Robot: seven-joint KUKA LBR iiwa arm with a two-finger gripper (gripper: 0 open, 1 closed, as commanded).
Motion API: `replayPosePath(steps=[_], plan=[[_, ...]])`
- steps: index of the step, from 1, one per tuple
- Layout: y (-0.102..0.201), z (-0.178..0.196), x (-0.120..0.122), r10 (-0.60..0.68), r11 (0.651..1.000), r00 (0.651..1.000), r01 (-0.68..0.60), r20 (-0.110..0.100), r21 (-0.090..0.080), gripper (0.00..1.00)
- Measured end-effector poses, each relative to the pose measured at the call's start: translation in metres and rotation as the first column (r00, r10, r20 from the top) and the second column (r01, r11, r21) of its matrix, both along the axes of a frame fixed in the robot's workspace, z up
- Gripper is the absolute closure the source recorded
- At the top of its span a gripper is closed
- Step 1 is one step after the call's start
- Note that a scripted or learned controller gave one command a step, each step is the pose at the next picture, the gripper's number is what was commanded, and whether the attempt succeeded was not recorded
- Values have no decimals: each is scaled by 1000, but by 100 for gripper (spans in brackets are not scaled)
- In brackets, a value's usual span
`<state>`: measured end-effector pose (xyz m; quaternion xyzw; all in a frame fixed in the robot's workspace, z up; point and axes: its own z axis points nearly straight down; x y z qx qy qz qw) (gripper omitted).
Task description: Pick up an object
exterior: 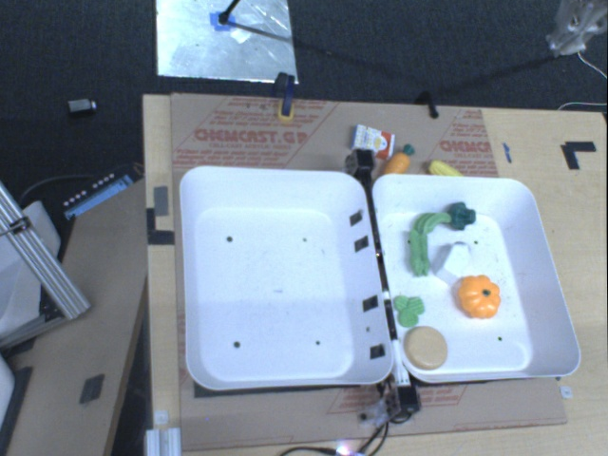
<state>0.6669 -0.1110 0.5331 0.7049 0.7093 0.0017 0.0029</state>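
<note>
Two shallow white plastic bins sit side by side on a cardboard-covered bench (247,126), viewed from above. The right bin (546,255) holds a small orange toy pumpkin (478,295), with a long green curved toy vegetable (423,238) to its upper left, a darker green piece (460,216) touching that vegetable's top end, a small green leafy piece (410,309) near the dividing wall, and a round tan disc (426,347) just below it. A pale, whitish object (457,256) between vegetable and pumpkin is hard to make out. At the frame's top right corner, a blurred, partly cut-off greyish shape, possibly the gripper (576,22), hangs well clear of both bins; whether its pincer is apart or together cannot be told. The left bin (204,255) lies alongside.
</note>
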Motion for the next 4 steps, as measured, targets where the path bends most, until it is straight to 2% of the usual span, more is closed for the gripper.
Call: replayPosePath(steps=[1,2,3,4], plan=[[23,3,-38,1,1000,1000,-1,-2,2,100],[55,-15,-131,1,1000,1000,-1,-6,3,100],[82,2,-149,0,1000,1000,0,-2,2,100],[104,2,-182,0,1000,1000,0,-4,2,100]])
